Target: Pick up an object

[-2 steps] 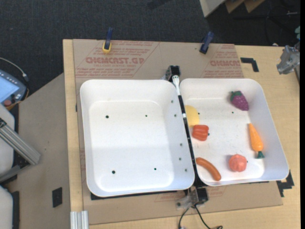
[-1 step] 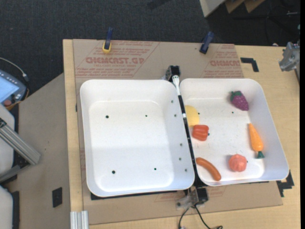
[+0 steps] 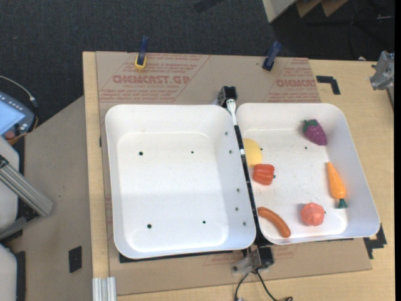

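White plastic right bin (image 3: pixel 351 168) holds a purple grape bunch (image 3: pixel 315 132), orange carrot (image 3: pixel 336 182), pink strawberry (image 3: pixel 312 214), brown sausage (image 3: pixel 274 222), red pepper (image 3: pixel 263 174) and yellow lemon (image 3: pixel 252 150) against its left wall. Brown cardboard sheet (image 3: pixel 207 77) reads "CHEMCAST". Grey gripper (image 3: pixel 383 71) sits at the right edge, its opening unclear.

Arm (image 3: pixel 383 73) barely in shot: one small light-grey piece at the view's right edge, cut off by the frame. Angular, metallic-looking outline, roughly upright. It sits by the far right corner of the bench (image 3: pixel 207 68), out past the far right corner of the right bin (image 3: pixel 294 107) and apart from its rim, so it's not over either bin. Too little shows to tell which part of the arm this is, or the pose of the rest.
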`<state>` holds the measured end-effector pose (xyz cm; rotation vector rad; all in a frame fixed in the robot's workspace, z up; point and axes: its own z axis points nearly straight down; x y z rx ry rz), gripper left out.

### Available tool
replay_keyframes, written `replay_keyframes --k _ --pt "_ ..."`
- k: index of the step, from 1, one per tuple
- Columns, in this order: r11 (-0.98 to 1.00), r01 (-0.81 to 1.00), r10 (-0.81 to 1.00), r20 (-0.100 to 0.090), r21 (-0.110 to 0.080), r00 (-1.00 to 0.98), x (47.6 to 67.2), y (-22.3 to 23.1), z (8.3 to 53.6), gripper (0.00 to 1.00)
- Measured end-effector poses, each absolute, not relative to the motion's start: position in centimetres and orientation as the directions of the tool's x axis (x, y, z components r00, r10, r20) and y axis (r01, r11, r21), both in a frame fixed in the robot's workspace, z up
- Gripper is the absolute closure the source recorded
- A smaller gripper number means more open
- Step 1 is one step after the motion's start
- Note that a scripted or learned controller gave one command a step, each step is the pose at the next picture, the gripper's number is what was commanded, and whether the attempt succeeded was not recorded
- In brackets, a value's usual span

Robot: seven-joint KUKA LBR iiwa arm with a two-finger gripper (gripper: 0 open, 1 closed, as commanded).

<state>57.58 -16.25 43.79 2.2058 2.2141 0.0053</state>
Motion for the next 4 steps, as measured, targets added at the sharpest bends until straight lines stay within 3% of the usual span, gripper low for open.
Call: replay_keyframes --k 4 --pt "0.007 0.999 1.0 -0.02 0.031 -0.006 57.9 -16.2 48.1 1.0"
